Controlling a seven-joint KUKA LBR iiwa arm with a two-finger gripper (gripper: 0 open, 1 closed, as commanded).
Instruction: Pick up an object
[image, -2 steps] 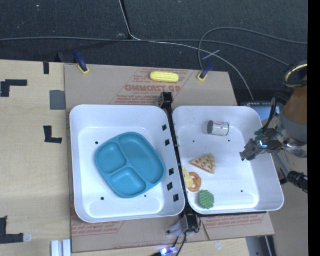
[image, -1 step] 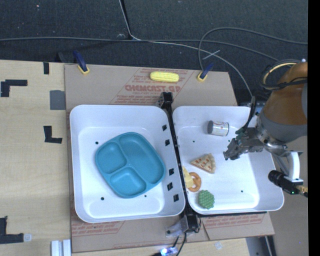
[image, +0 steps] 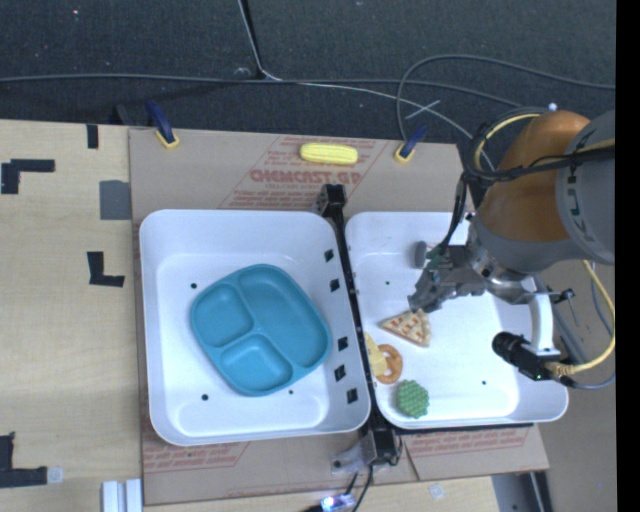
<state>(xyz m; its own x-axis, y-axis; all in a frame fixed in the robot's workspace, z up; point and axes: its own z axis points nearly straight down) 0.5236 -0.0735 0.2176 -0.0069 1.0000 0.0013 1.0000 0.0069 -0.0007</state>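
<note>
Gripper (image: 425, 296) sits low in the right bin (image: 520, 405), its tip just above the pizza slice toy (image: 408, 327), touching it or near enough. You can't tell how the tool is set from this slanted view, and nothing shows as held.

The pizza slice lies flat on the bin floor, left of centre. Just below it sit a round orange cookie-like piece (image: 387, 364) and a green bumpy ball (image: 411, 399); a pale yellow bit (image: 371, 350) hugs the bin's left wall.

Risks, as you'd judge them: a flat slice gives little edge to bite, so a close may skid over the top or push it away. Tip looks off the slice's upper corner, so a pinch may catch only that corner and drop it. Pressing down hard could jam against the bin floor. The blue divided plate (image: 260, 328) in the left bin (image: 160, 300) is well apart, no issue.
</note>
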